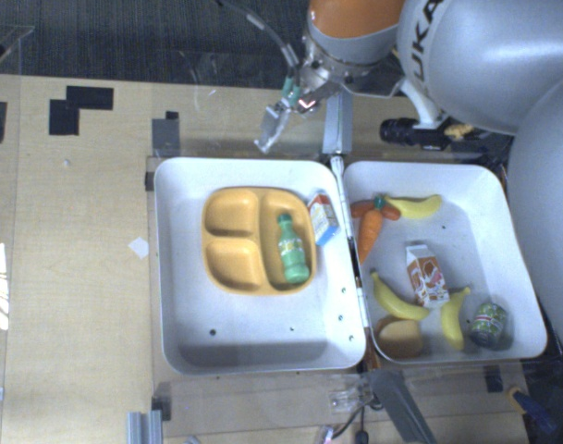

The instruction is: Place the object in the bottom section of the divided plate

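Note:
A yellow divided plate (231, 218) sits in the left bin (179, 276). It has two smaller sections on its left and one long section on its right. A green bottle (293, 248) lies in that long right section, lengthwise. My gripper (268, 136) hangs beyond the far rim of the left bin, above the bench, apart from the plate and the bottle. Nothing shows in it. A small red, white and blue carton (323, 218) leans against the plate's right edge.
The right bin (503, 211) holds a carrot (366, 231), three bananas (416, 207) (397, 299) (455, 317), a juice carton (426, 276), a green can (489, 323) and a brown round item (400, 338). The arm's big grey links overhang that bin's far right.

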Controlling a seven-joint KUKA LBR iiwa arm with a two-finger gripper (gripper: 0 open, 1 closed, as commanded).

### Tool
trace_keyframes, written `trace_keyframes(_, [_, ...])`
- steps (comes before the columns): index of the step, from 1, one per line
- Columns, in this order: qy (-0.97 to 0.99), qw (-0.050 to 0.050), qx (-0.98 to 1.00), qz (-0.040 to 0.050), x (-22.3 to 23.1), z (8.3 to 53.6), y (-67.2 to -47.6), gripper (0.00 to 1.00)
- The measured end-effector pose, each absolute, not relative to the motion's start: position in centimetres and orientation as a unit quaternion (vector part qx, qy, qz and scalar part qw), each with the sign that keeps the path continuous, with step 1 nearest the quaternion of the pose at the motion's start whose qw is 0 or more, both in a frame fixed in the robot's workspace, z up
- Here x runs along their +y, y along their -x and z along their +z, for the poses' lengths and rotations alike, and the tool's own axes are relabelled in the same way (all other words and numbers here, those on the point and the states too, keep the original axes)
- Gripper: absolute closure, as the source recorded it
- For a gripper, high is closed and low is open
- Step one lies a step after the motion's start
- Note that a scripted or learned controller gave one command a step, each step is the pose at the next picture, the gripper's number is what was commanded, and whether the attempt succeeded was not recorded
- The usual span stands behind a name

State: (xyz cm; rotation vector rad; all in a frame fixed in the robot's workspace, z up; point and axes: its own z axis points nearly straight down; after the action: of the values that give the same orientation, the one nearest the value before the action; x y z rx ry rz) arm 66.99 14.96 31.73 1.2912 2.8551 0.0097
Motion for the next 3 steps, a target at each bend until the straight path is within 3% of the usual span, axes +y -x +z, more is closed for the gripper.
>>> trace_keyframes(1, [-0.319,0.004,0.948,0.0029,20.3,35.6,-65.9,0.00])
trace_keyframes(3, [-0.278,0.004,0.961,0.0028,22.8,34.5,-66.0,0.00])
